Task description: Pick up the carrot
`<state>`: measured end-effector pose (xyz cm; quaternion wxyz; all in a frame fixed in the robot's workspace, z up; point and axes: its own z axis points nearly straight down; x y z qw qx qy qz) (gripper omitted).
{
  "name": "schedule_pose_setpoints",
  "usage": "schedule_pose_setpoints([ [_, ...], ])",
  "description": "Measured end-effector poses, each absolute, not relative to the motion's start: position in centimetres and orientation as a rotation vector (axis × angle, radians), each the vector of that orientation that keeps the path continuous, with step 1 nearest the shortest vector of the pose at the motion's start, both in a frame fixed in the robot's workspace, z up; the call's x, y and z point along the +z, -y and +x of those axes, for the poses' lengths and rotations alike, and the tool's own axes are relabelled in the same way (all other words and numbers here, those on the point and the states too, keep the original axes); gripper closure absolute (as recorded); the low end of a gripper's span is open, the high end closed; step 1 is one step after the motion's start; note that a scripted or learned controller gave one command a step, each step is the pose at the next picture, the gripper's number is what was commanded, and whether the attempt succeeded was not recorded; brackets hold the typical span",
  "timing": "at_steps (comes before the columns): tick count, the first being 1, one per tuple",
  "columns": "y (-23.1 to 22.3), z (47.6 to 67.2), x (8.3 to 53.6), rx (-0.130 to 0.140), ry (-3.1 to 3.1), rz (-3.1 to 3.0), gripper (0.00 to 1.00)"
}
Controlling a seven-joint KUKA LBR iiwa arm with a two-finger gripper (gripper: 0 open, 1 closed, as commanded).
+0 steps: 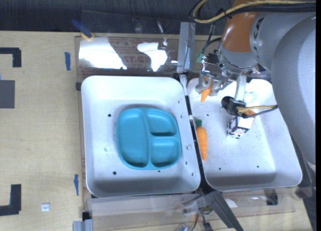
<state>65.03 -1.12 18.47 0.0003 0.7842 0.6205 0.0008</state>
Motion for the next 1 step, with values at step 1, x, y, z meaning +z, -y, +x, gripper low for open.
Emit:
schedule_pose_setpoints([
  [1,2.26,66.31,18.29,-0.002,-1.999,2.422,1.00],
])
